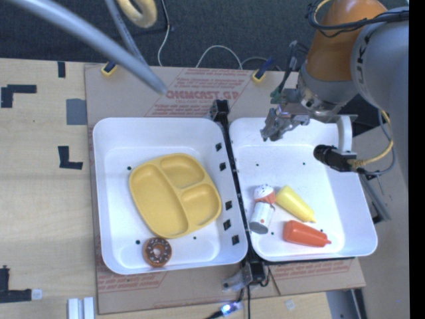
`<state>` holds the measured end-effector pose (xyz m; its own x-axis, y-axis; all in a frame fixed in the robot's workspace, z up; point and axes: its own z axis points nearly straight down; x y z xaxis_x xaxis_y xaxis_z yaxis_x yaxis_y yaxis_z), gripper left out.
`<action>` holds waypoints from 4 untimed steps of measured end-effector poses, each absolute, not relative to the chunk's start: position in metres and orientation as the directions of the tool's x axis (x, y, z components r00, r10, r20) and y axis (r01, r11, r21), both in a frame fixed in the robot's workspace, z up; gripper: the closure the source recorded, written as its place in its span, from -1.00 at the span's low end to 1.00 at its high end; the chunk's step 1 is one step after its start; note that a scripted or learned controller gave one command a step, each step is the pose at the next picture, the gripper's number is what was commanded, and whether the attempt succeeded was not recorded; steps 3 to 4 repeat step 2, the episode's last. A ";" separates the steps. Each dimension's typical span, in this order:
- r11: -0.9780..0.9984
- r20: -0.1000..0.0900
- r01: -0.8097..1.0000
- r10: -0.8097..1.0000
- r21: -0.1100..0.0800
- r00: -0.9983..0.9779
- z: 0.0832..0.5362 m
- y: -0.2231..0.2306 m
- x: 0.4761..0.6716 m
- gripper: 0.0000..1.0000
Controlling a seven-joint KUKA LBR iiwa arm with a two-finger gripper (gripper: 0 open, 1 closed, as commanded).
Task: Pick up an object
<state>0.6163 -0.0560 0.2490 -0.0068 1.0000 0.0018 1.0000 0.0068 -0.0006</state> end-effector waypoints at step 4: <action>0.006 0.001 1.000 1.000 -0.003 -0.006 0.229 0.056 0.616 1.00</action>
